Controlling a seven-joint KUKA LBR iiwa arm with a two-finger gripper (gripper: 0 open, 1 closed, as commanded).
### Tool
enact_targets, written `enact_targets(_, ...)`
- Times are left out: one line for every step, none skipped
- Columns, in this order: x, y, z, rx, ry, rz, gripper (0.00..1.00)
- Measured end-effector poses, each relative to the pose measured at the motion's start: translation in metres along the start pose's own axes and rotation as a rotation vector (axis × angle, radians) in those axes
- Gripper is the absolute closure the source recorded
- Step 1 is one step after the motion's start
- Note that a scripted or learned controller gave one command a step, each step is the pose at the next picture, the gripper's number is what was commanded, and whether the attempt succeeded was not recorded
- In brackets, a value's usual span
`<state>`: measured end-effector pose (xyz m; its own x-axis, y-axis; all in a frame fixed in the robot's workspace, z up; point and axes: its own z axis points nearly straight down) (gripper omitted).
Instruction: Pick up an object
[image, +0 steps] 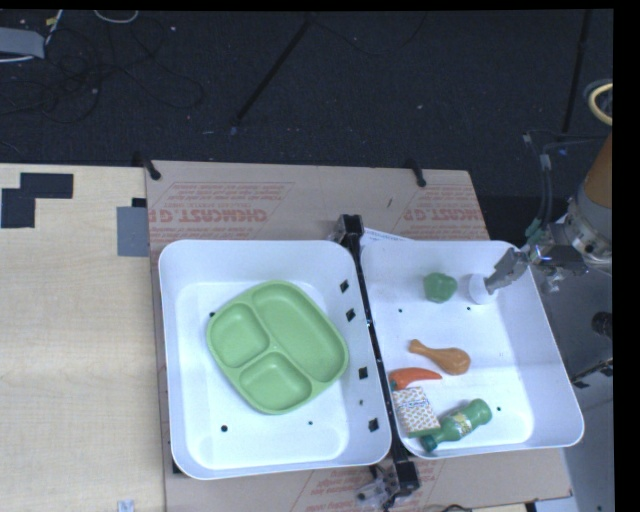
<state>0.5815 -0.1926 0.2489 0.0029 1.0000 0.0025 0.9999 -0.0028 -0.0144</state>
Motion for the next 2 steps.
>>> enact_targets(0.0, 0.002, -0.008, -0.013, -0.003, -0.003, 0.0)
enact_targets(-0.003, 0.001, 0.034, -0.011, -0.002, -0.003, 0.0)
